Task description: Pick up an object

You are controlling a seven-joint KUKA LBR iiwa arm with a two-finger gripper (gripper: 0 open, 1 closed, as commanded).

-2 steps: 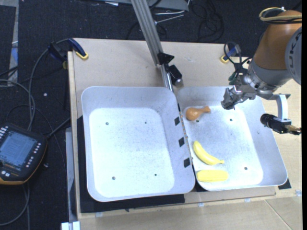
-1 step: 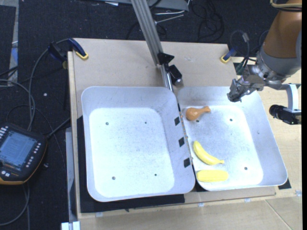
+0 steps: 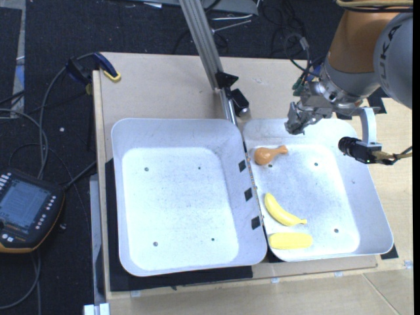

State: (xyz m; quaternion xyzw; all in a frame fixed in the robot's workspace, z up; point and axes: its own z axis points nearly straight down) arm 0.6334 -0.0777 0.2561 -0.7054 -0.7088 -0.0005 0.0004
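In the right bin (image 3: 354,195) lie three items. An orange-brown drumstick-shaped piece (image 3: 269,154) rests near its back left corner. A yellow banana (image 3: 282,211) lies by the left wall, and a flat yellow block (image 3: 291,241) sits at the front left corner. My gripper (image 3: 296,125) hangs over the back edge of the right bin, to the right of and behind the drumstick, apart from it. Nothing shows between its dark fingers.
The left bin (image 3: 177,195) stands beside the right one, sharing a raised middle rim. A slanted metal post (image 3: 210,51) rises behind the bins. A black camera unit (image 3: 357,148) sticks out at the arm's side over the right bin's back right.
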